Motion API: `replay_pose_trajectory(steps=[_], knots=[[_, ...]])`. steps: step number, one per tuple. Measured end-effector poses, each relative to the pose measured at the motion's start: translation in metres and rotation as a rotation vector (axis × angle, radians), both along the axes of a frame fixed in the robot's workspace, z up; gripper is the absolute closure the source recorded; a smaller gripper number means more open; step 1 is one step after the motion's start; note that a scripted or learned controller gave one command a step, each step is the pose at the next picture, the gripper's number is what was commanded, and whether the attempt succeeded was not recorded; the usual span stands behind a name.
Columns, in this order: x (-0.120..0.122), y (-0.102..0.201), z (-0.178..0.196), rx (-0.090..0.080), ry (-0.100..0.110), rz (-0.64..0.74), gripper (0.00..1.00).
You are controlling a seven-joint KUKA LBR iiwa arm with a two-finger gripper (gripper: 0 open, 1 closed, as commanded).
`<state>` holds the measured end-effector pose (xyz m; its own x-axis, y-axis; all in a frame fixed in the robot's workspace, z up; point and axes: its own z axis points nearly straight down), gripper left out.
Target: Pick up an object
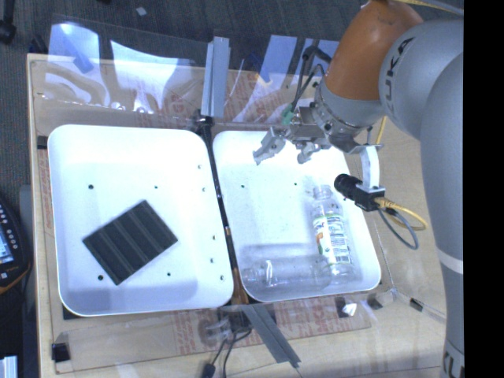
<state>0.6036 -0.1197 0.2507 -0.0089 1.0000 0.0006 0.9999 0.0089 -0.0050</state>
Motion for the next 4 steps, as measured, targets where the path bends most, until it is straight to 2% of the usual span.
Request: replay_pose_trajectory(steps=[1,2,3,4], knots=[[-0.023,-0.042,-0.050,-0.001,0.001,-0.213,0.00],[-0.055,-0.082,-0.014,-0.001,-0.004,-0.177,0.00],[-0.039,-0.082,-0.035,0.001,-0.001,-0.075,0.00],[-0.039,-0.083,-0.035,0.000,-0.001,-0.075,0.00]])
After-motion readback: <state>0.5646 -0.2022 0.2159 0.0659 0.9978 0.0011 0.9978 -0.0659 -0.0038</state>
